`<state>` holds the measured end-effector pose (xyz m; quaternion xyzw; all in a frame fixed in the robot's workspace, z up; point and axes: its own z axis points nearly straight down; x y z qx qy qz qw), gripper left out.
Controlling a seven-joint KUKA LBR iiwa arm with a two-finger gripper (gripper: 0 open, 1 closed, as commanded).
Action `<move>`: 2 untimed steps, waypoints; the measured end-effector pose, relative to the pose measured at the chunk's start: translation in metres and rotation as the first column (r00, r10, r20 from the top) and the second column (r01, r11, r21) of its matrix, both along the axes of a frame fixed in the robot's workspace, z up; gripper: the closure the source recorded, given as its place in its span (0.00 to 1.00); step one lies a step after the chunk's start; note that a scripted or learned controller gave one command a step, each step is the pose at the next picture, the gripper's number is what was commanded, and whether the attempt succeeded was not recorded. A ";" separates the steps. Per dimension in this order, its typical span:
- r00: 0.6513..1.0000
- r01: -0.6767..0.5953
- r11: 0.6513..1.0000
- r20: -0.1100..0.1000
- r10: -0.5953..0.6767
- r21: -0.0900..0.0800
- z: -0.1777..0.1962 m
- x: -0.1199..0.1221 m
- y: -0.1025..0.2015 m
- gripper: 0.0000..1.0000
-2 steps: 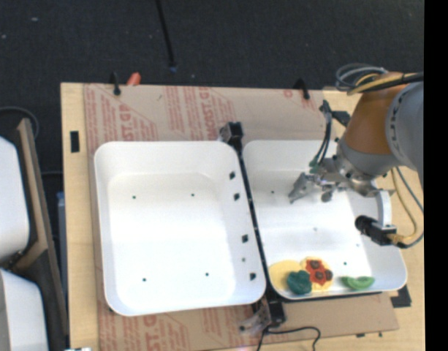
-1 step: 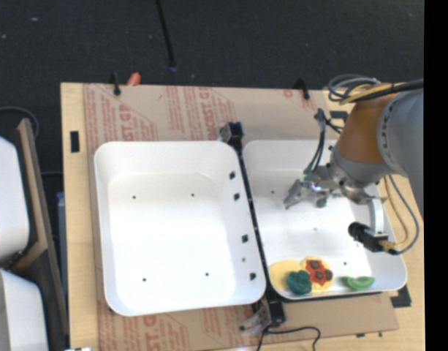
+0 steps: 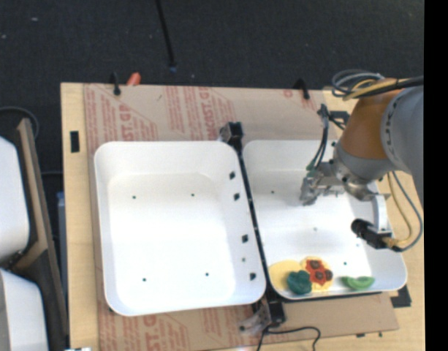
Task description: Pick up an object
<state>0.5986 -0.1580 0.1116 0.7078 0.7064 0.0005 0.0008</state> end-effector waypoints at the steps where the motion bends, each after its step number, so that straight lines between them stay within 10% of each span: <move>1: 1.000 -0.002 1.000 0.003 0.002 0.000 0.047 -0.006 0.004 1.00; 2: 1.000 -0.002 1.000 0.005 0.002 -0.001 0.111 -0.007 0.003 1.00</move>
